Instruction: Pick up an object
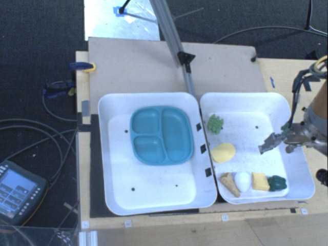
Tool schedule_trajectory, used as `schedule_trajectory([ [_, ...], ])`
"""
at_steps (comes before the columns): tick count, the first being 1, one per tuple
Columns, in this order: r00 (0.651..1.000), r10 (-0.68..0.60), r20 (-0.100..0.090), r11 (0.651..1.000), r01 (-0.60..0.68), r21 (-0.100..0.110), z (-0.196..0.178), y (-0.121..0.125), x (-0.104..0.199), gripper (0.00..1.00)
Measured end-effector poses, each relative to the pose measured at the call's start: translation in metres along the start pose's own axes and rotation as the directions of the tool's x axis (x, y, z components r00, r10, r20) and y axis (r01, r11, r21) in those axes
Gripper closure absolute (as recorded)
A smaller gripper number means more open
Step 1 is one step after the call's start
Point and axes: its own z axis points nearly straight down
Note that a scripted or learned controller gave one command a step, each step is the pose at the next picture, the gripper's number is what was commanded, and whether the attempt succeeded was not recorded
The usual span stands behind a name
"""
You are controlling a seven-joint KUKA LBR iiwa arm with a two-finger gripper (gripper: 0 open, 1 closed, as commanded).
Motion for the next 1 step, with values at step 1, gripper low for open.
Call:
schedule_trajectory([
  [1,1.0,0.0,-0.001,1.0,0.0,0.0,0.0436,0.0016,0.0057,0.0],
])
